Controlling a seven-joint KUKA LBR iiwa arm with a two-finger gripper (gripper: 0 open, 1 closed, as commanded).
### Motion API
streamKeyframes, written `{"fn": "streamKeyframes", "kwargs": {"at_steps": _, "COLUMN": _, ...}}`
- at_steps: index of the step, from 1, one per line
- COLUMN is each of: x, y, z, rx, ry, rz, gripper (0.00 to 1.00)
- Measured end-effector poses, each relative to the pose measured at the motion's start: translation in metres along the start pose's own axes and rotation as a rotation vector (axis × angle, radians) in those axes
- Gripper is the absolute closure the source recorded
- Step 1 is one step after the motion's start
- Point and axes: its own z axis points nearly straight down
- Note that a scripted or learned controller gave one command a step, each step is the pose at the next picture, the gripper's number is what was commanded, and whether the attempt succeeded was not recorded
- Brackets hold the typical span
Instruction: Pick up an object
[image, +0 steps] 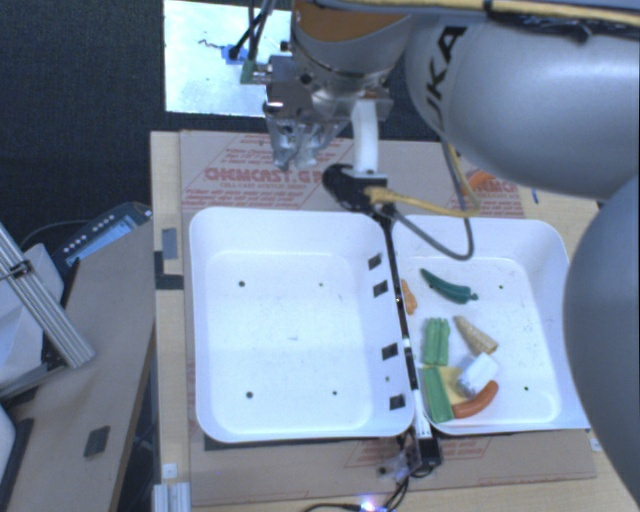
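My gripper (296, 150) hangs high above the bench, behind the back edge of the left bin (215, 330), with nothing visible between its fingers. The objects lie in the right bin (540, 250): a dark green pepper-like piece (447, 286), a small orange piece (408, 297) at the divider, a green ridged block (436, 341), a tan cone (475, 335), a white block (479, 371), a second green block (437, 394), a yellow piece (455, 379) and an orange-red sausage shape (476, 399).
The grey arm (530, 90) fills the upper right and covers the right bin's far side. A yellow cable (420, 205) and black plug (350, 185) hang over the bins' divider. A metal rail (40, 310) and device (100, 232) sit left.
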Motion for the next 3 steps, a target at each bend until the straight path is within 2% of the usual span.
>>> {"fn": "streamKeyframes", "kwargs": {"at_steps": 1, "x": -0.002, "y": 0.047, "z": -0.077, "rx": -0.021, "ry": 0.005, "rz": 0.001, "gripper": 1.00}}
{"fn": "streamKeyframes", "kwargs": {"at_steps": 2, "x": -0.002, "y": 0.036, "z": 0.036, "rx": -0.002, "ry": 0.000, "rz": 0.006, "gripper": 1.00}}
{"fn": "streamKeyframes", "kwargs": {"at_steps": 3, "x": -0.001, "y": 0.045, "z": -0.077, "rx": -0.024, "ry": 0.007, "rz": 0.002, "gripper": 1.00}}
